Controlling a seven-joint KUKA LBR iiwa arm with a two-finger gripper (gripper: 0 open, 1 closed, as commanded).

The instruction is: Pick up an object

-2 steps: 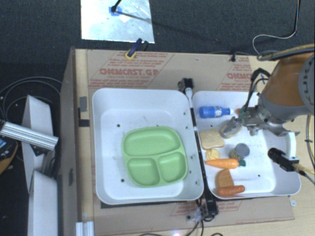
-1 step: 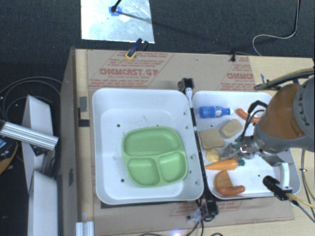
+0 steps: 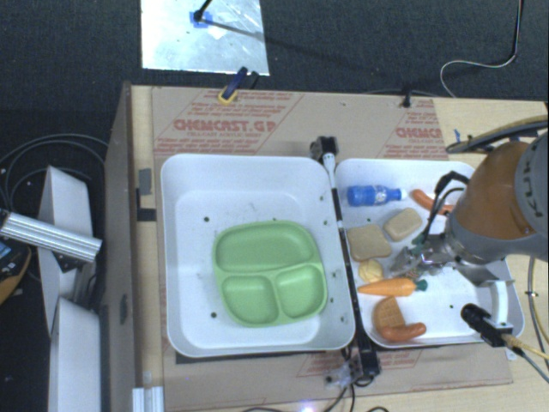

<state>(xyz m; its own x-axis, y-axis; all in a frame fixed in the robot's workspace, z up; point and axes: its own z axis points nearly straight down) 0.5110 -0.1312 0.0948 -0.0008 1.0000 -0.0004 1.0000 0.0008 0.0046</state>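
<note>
Gripper [image 3: 418, 258] low in right bin [image 3: 446, 329], just above carrot [image 3: 388, 287]; grip state cannot tell, nothing visibly held. Arm [image 3: 502, 204] enters from right. Left bin [image 3: 184, 230] beside right bin, holds green divided tray [image 3: 270, 271]. In right bin: blue bottle [image 3: 371, 196] far end, brown bread piece [image 3: 370, 241] left of gripper, sausage [image 3: 400, 331] near end.

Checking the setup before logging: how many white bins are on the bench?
2. The left bin holds a green divided tray; the right bin, beside it, holds the food items.
</note>
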